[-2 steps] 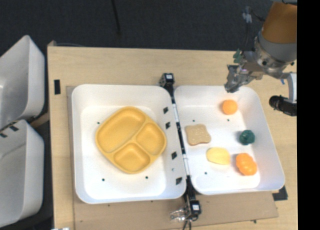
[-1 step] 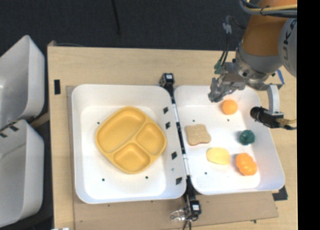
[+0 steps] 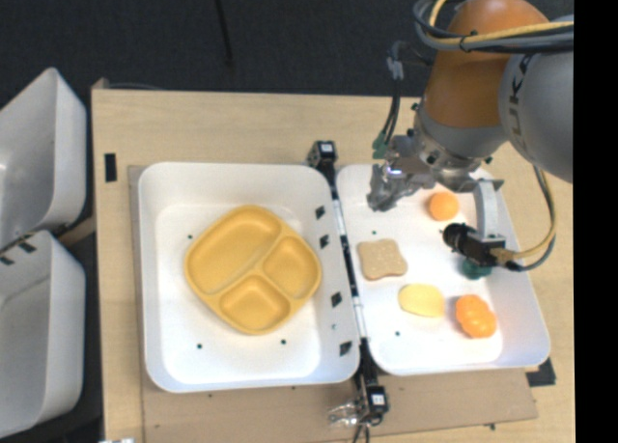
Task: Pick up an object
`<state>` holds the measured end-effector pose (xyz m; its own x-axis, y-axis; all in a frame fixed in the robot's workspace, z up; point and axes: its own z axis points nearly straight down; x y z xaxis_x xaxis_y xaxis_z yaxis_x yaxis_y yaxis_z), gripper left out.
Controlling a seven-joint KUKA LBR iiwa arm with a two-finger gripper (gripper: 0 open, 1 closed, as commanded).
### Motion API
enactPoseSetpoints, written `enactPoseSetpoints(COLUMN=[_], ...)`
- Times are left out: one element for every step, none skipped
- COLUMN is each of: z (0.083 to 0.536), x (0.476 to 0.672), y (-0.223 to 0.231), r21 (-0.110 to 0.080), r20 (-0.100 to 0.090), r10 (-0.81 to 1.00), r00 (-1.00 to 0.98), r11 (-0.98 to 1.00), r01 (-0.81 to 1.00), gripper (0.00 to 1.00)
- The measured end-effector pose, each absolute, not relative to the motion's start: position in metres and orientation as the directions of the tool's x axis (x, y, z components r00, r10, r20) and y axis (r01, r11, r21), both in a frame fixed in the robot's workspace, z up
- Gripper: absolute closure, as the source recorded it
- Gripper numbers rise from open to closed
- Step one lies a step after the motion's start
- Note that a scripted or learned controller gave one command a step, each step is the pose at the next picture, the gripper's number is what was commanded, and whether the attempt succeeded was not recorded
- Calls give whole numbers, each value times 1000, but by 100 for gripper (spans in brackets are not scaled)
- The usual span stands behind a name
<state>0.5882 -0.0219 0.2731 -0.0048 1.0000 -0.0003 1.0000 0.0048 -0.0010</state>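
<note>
Wooden bench (image 3: pixel 116 132), two white bins (image 3: pixel 154 238)

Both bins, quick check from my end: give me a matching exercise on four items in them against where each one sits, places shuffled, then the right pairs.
Things:
1. yellow divided plate
2. bread slice
3. small orange ball
4. orange pepper-like piece

Places:
A. right bin, near corner, next to the pale yellow piece
B. left bin, middle
C. right bin, far side, right of the gripper
D. right bin, close to the divider between bins

Pairs: 1-B, 2-D, 3-C, 4-A
</note>
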Motion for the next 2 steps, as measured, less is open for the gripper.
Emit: enactPoseSetpoints(z=[258, 252], x=[574, 550], y=[27, 84], r21=[0, -2], r20=[0, 1], r10=[1000, 1000], r00=[-6, -7], r11=[6, 7], r01=[1000, 1000], gripper=[100, 100])
